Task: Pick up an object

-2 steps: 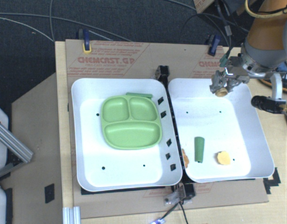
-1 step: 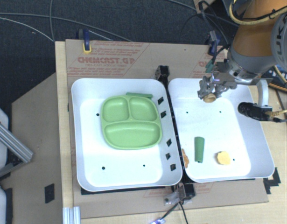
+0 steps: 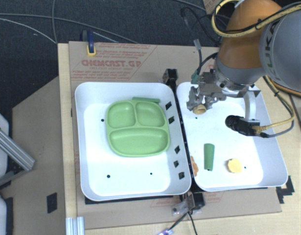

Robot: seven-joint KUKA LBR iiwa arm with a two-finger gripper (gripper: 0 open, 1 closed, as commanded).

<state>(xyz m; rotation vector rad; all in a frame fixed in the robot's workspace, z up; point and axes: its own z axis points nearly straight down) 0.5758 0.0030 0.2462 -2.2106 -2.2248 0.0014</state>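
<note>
My gripper point(image 3: 198, 103) hangs over the upper left part of the right bin point(image 3: 267, 151), close to the divider between the bins. A small tan round piece point(image 3: 199, 109) shows at its lower tip; I cannot tell whether that is a held thing or part of the gripper. A green stubby cylinder point(image 3: 209, 156) lies on the right bin's floor, well below the gripper. A yellow round object point(image 3: 234, 166) lies just right of the cylinder. A green divided plate point(image 3: 137, 129) lies in the left bin point(image 3: 91, 170).
A small orange scrap point(image 3: 194, 167) sits at the right bin's left rim near the front. A black unit point(image 3: 240, 124) with a yellow cable hangs off the arm above the right bin's middle. The orange-banded arm point(image 3: 248, 33) covers the right bin's far side.
</note>
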